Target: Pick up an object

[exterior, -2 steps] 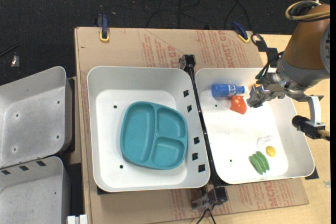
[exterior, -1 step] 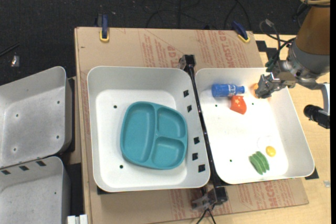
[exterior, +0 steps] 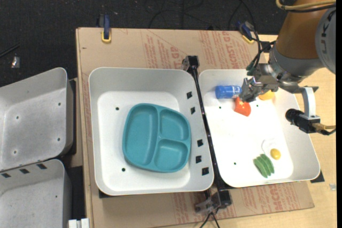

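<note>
The right bin [exterior: 288,136] holds a blue cylinder [exterior: 227,92] near its back edge, a small red-orange object [exterior: 243,108], a yellow piece [exterior: 267,96] partly hidden behind the gripper, a green object [exterior: 263,165] and a little yellow ball [exterior: 275,154] near the front. My gripper [exterior: 251,94] hangs over the back of this bin, its tip just above the red-orange object and right of the blue cylinder. Nothing shows clearly between its fingers.
The left bin [exterior: 107,115] contains a teal divided tray [exterior: 157,137]. A black divider with clips runs between the bins [exterior: 202,125]. Cardboard [exterior: 160,45] lies under both bins. White panels [exterior: 32,115] lie off the bench at the left.
</note>
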You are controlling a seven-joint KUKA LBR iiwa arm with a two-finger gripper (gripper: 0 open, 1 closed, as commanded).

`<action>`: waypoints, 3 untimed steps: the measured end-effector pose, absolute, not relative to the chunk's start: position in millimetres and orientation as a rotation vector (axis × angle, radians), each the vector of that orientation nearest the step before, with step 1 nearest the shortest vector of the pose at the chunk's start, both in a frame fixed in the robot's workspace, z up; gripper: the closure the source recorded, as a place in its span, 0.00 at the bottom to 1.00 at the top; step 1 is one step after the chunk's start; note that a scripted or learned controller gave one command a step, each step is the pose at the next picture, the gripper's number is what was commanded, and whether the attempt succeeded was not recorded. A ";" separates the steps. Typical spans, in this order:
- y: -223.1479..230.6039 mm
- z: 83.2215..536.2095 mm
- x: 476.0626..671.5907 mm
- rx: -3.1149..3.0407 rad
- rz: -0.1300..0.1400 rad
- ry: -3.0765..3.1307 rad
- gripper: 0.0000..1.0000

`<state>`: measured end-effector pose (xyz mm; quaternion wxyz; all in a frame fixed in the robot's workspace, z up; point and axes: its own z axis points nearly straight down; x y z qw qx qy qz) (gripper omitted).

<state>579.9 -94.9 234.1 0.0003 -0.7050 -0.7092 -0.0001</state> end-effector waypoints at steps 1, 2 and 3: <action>-32.4 232.5 588.0 -2.212 -0.002 -2.230 1.00; 27.8 239.1 593.5 -2.211 -0.003 -2.231 1.00; 85.1 246.6 593.4 -2.213 -0.003 -2.230 1.00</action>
